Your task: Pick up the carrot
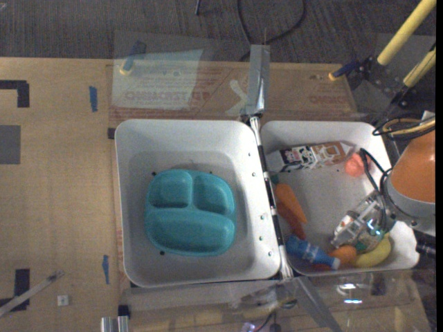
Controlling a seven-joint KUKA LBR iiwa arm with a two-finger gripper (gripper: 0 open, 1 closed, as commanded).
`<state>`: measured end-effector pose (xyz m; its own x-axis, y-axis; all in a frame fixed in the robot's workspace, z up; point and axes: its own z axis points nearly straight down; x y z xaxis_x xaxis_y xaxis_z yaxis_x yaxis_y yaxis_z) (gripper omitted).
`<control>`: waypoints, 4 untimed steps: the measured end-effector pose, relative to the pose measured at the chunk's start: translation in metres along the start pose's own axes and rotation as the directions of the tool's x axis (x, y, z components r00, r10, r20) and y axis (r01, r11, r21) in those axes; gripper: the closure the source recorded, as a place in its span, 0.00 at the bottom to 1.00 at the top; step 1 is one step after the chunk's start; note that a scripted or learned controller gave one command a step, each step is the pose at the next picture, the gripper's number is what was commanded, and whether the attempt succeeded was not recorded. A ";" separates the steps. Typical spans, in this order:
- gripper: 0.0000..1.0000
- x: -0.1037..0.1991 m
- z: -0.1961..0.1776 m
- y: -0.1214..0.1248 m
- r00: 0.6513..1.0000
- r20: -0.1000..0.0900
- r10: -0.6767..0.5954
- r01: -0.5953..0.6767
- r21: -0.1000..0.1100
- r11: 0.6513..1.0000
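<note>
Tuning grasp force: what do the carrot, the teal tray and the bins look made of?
Carrot: likely toy plastic, given its uniform orange and smooth, matte-to-satin skin.
Teal tray: moulded plastic, with rounded compartment edges, one flat colour and a soft sheen.
Bins: probably thin formed white plastic, semi-matte, with rounded corners; sheet metal can't be excluded.

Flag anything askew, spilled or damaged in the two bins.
Nothing looks spilled or broken. The milk carton lies on its side along the right bin's far wall. The carrot lies slantwise against the dividing wall. The teal tray sits flat in the left bin.
</note>
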<state>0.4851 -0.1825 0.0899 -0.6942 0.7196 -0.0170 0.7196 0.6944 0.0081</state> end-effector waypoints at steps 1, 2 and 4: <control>1.00 -0.001 -0.009 -0.001 1.000 0.000 0.006 -0.006 -0.002 1.000; 0.00 -0.001 -0.009 -0.002 1.000 0.000 0.007 -0.007 -0.002 1.000; 1.00 0.011 -0.011 0.013 0.920 0.003 -0.392 0.392 -0.007 0.920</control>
<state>0.4873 -0.1655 0.1007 -0.9205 0.3902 -0.0222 0.3901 0.9207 0.0077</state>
